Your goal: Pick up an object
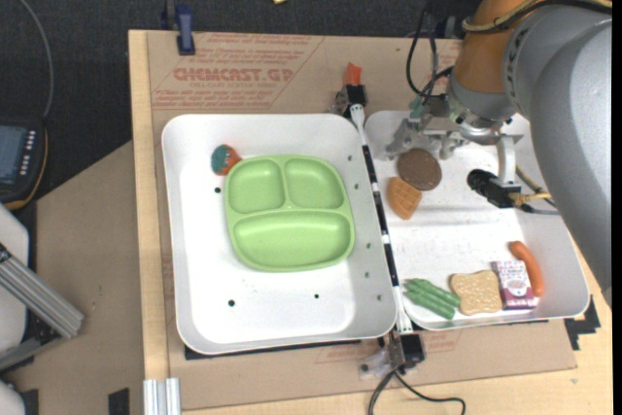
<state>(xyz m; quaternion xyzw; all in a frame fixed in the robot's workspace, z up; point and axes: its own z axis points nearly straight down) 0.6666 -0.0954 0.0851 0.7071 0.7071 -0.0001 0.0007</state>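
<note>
The gripper (pixel 425 133) hovers at the right bin's (pixel 554 253) far end, right above a brown round cookie (pixel 420 168). Whether anything is gripped, I cannot tell. Looks like the approach step; next it should drop squarely onto the cookie.

The arm (pixel 569 102) runs off the right and top edges, its bulk hiding the right bin's (pixel 457 262) far right corner. The pincer's (pixel 425 139) tips are too blurred to read. A small round object (pixel 225 158) beside the green plate (pixel 288 211) is too small to identify.
</note>
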